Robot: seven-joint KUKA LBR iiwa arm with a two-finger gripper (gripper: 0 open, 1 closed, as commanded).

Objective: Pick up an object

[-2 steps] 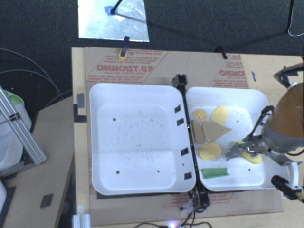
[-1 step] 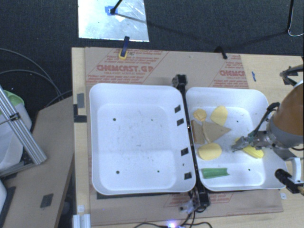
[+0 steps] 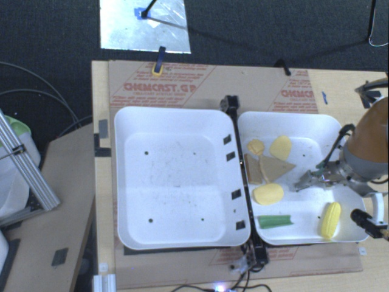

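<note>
The right white bin (image 3: 316, 126) holds several items. A small yellow piece (image 3: 256, 146) and a rounder yellow piece (image 3: 281, 147) lie near its back left. A tan wedge (image 3: 275, 167) lies just in front of them, and a yellow oval (image 3: 268, 193) in front of the wedge. At the front lie a green stick (image 3: 275, 221) and a yellow corn-like piece (image 3: 330, 219). My gripper (image 3: 304, 181) reaches in from the right, low over the bin's middle. Its tip is just right of the tan wedge, and I see nothing held in it.
The left white bin (image 3: 176, 181) stands beside the right one, with black clips (image 3: 234, 175) along the shared wall. Both rest on a cardboard sheet (image 3: 200, 84). A shiny metal plate (image 3: 144, 17) lies on the floor behind.
</note>
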